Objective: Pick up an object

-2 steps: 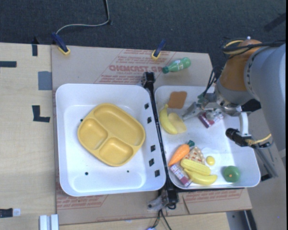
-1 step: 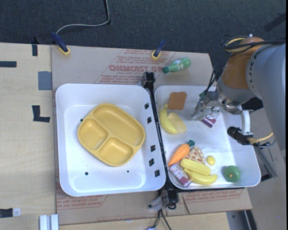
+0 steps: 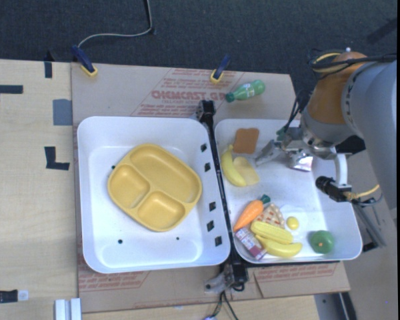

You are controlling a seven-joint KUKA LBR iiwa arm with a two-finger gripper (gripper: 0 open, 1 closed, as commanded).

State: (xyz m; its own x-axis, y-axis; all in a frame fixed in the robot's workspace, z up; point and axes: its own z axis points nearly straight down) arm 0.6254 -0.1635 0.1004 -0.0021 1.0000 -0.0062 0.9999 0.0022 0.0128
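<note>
From above, the gripper hangs low in the right bin, fingers spread and holding nothing, just beside the pale banana and brown bread slice, the likeliest things for it to grab. The left bin carries a yellow tray.

Divided tray in left bin, toy foods in right bin, bottle behind bins

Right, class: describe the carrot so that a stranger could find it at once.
Start at the right-hand white bin and look to its lower left, by the divider. The carrot lies there at a slant, above the corn cob. It alone is orange with a green top.
</note>
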